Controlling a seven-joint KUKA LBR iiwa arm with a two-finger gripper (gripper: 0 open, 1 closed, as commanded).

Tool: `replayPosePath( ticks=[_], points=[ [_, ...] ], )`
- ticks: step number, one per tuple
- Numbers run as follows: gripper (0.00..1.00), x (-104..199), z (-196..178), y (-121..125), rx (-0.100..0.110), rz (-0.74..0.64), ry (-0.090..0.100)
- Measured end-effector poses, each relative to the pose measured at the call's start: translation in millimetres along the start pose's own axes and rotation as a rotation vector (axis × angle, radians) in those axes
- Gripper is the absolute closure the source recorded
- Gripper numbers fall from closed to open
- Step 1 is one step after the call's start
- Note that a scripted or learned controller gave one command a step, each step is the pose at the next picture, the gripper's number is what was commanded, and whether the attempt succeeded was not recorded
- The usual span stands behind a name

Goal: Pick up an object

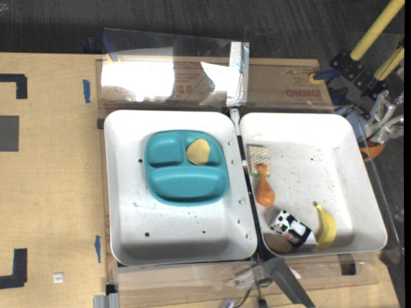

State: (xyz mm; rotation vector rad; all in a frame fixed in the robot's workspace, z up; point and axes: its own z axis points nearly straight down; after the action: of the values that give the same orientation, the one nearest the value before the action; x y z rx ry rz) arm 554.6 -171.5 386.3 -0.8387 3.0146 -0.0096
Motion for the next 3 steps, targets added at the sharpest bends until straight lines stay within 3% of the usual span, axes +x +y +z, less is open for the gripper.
replayPosePath(
  ticks=[1, 2, 3],
  points=[
    [1.00, 1.2, -51.4, -60.4, -0.002, -0.114, 0.002],
    [0.00, 0.5, -50.4, -59.8, -0.005, -0.116, 0.002],
    [0.00, 44.0, 100.0, -32.3, -0.014, -0.138, 0.008]
  ],
)
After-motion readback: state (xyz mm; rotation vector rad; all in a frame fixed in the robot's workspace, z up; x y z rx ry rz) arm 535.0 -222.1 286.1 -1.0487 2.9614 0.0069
